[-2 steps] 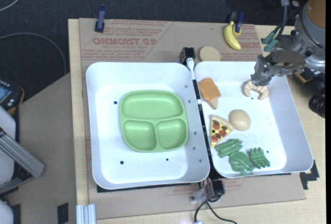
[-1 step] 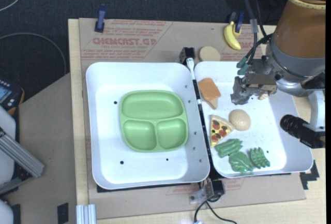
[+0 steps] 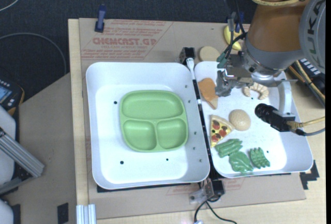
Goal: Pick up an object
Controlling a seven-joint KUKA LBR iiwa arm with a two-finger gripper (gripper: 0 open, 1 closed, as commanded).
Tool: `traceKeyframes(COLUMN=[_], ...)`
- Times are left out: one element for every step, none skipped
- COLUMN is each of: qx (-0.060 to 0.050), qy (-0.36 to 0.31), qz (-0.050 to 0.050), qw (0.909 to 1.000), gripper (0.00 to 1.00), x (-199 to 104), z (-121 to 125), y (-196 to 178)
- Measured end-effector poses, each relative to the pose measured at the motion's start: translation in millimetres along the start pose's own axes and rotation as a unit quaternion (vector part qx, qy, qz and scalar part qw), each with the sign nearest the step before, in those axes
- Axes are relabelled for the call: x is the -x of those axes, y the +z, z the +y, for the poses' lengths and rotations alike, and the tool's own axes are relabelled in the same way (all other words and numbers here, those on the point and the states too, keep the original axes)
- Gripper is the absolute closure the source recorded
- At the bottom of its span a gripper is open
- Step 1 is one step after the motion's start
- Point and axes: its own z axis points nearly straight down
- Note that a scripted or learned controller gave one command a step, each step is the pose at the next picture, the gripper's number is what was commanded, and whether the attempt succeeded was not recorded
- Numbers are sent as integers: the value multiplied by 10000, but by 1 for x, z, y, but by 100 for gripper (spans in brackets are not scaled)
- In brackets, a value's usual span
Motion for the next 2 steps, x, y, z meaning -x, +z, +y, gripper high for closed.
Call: traceKeyframes(qx=[-25,73], qy=[-20,-31], qz=[3,9], qw=[10000,10000], gripper=[100,100], x=[-37,-57], z=[-52,-63], y=[-16,-159])
